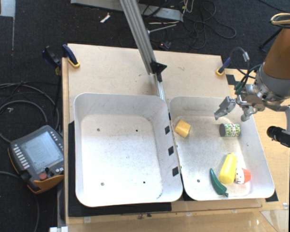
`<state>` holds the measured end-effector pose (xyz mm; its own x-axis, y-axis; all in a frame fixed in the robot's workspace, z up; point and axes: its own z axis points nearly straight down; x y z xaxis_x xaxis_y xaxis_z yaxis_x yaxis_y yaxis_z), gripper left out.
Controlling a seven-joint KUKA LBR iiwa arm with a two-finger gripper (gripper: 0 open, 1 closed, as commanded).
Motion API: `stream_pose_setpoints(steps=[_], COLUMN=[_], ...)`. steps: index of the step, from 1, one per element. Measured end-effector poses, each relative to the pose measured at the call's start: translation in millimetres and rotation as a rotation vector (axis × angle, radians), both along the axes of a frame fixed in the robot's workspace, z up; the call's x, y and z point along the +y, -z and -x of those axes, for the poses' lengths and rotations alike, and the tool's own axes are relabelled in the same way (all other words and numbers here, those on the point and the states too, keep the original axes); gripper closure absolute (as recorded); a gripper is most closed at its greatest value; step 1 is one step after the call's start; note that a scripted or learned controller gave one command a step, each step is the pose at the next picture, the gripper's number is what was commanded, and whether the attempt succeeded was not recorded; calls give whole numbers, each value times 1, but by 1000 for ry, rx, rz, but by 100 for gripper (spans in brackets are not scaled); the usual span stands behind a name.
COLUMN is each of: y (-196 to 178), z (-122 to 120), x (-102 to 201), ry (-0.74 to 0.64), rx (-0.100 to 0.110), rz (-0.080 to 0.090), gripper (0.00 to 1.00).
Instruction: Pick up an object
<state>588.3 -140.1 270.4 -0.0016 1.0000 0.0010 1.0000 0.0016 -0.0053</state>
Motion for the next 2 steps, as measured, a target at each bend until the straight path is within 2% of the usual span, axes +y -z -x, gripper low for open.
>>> stream_pose_setpoints(steps=[1, 2], y=[-3, 62], z=[-1, 0], x=[0, 1], ry=[0, 2], rx=[-5, 1], rz=[1, 0], gripper=[0, 0])
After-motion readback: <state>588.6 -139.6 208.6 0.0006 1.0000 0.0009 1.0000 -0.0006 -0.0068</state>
